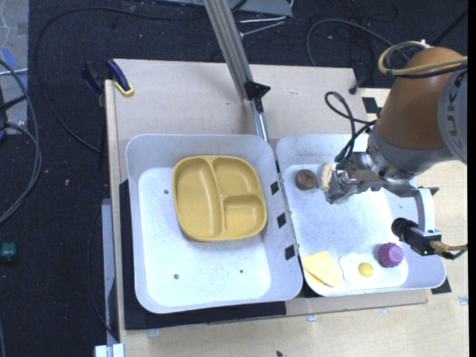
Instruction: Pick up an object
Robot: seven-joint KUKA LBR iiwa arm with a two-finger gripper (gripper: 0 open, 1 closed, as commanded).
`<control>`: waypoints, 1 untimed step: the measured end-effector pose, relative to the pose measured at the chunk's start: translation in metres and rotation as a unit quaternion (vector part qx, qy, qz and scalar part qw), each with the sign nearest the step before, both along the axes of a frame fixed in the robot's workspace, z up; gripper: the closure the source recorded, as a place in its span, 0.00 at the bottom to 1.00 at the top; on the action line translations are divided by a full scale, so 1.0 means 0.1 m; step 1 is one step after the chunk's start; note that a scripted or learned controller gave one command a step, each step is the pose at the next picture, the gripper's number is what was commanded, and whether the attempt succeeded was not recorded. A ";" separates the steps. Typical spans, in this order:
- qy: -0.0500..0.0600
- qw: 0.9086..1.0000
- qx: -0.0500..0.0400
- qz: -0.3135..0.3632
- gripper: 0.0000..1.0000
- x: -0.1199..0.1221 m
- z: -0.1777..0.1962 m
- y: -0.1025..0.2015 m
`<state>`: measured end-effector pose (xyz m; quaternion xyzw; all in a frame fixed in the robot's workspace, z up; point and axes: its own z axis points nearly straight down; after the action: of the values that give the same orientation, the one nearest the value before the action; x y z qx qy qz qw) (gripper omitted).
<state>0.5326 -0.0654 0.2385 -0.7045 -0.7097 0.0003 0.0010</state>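
Brown, round, cookie-like piece (305,179) lies in the right white bin (424,277), near its upper left corner. Just right of the piece the gripper (336,190) hangs low over a small beige lump (326,174); I cannot tell its opening. Farther from the piece, toward the bin's front: yellow cheese wedge (323,268), fried egg (363,268), purple knob (390,255). Left of the piece, the other bin (149,274) holds a yellow divided plate (219,198).

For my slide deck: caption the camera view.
Gripper lowered in right bin near brown piece; yellow tray in left bin.
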 end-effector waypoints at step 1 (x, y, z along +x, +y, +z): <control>-0.001 1.000 0.000 0.000 1.00 0.18 -0.06 0.44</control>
<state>0.5501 -0.0216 0.2324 -0.7043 -0.7099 -0.0006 0.0000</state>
